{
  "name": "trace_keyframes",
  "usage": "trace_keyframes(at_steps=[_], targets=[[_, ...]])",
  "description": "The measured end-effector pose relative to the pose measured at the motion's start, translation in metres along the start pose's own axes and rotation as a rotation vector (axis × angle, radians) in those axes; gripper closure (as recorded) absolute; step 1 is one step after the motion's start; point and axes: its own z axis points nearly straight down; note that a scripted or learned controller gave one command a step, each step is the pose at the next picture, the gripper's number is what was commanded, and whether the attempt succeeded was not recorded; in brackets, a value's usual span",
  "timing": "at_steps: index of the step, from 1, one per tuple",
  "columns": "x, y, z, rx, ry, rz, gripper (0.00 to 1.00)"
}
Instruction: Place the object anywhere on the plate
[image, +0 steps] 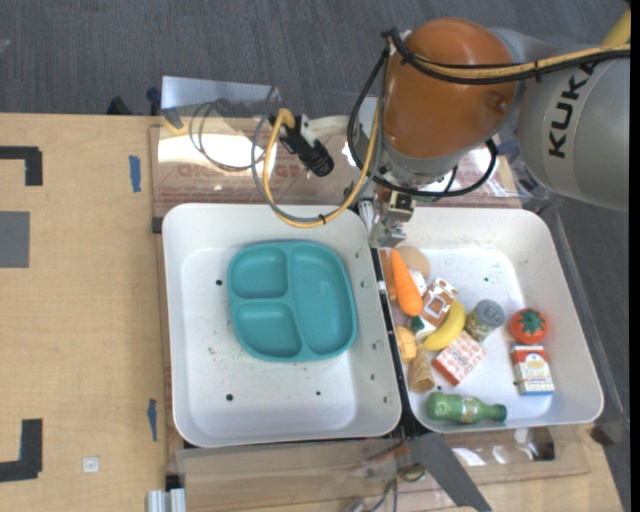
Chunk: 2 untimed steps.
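A teal plate (293, 300) with three compartments lies in the left bin (200, 400), with nothing on it. My gripper (384, 232) hangs over the inner wall between the two bins, at the top left corner of the right bin (570, 290). Just below it lies an orange carrot (404, 283), whose upper end is close to the gripper's tip. I cannot tell whether they touch. The wrist's orange band (440, 85) hides the gripper's upper part.
The right bin holds several items: a banana (447, 325), a grey can (487, 317), a tomato (528, 325), a red and white carton (533, 370), a green bottle (465, 408) and small packets (460, 358). Yellow and black cables (275, 170) loop behind the left bin.
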Motion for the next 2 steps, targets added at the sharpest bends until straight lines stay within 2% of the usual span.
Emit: trace_keyframes(at_steps=[1, 2], targets=[[-0.0801, 0.0558, -0.0002, -0.004, -0.004, 0.003, 1.00], [-0.0805, 0.0544, 0.0002, -0.003, -0.004, 0.000, 0.00]])
